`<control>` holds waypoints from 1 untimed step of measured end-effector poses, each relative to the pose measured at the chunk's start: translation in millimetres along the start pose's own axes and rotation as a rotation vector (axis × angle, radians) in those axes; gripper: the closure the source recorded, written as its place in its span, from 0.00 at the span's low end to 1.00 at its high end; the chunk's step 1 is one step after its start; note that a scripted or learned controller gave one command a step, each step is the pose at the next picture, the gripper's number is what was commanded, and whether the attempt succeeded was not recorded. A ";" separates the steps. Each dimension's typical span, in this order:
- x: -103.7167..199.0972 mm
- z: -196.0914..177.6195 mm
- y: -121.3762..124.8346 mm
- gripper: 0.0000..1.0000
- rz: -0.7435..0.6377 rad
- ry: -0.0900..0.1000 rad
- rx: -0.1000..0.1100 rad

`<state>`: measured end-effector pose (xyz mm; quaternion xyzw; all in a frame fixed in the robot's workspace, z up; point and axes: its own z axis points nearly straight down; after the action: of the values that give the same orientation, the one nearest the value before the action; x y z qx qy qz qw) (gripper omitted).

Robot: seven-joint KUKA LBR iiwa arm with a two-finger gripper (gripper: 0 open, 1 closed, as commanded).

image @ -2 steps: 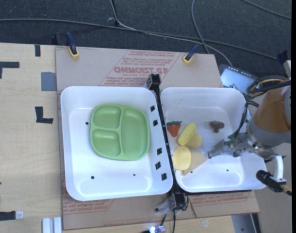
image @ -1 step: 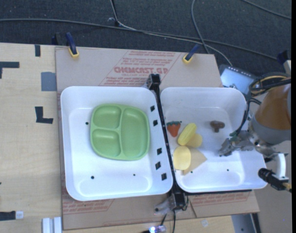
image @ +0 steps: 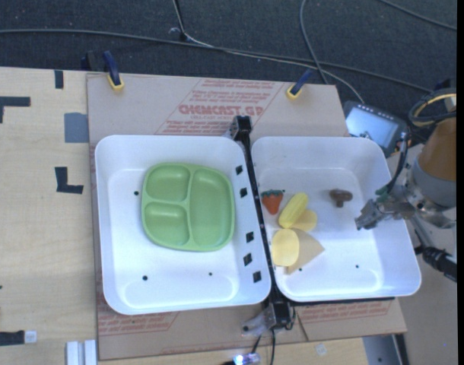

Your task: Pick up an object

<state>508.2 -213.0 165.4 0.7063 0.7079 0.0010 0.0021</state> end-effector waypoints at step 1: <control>0.2 -52.9 1.5 1.00 0.000 0.000 0.000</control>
<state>509.5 -212.8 218.3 0.7063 0.7079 0.0009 0.0021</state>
